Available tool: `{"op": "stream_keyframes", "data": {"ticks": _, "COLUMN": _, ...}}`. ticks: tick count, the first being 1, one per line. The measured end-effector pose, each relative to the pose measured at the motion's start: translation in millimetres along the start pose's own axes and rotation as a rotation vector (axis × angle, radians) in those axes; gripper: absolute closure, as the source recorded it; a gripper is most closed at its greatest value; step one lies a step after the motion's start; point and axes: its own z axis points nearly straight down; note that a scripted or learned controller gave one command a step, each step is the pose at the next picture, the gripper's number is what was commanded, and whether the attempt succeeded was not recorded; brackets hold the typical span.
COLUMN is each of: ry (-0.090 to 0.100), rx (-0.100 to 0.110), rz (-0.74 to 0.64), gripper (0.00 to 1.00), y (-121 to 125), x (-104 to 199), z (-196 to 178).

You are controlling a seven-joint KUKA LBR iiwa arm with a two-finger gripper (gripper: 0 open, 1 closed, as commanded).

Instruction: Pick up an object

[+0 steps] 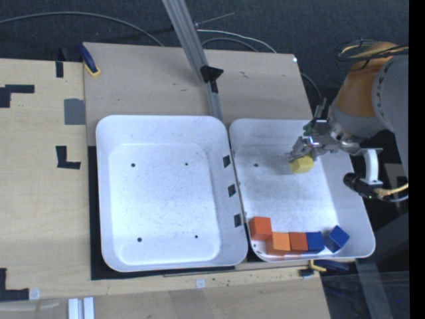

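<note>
— Where is the tool (304, 153) seen?

— Over the right bin (279, 198), toward its two o'clock corner, right at a yellow block (302, 165).

— Is the block gripped?

— That cannot be told; the fingertips are seen touching its top, and how far they are parted is hidden.

— What else is seen there?

— Orange blocks (272, 234) and blue blocks (329, 239) are lined along the six o'clock edge.

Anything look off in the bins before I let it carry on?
Nothing spilled or damaged. The blocks are crowded along the right bin's near edge, one blue block turned askew at the corner. The yellow piece sits apart, right at the claw.
</note>
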Motion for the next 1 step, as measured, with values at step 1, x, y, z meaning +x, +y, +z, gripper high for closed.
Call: {"op": "stream_keyframes", "data": {"ticks": 1, "ry": 0.006, "rx": 0.005, "rz": -0.006, "gripper": 1.00, "y": 11.3, "x": 78.1, "z": -21.0}}
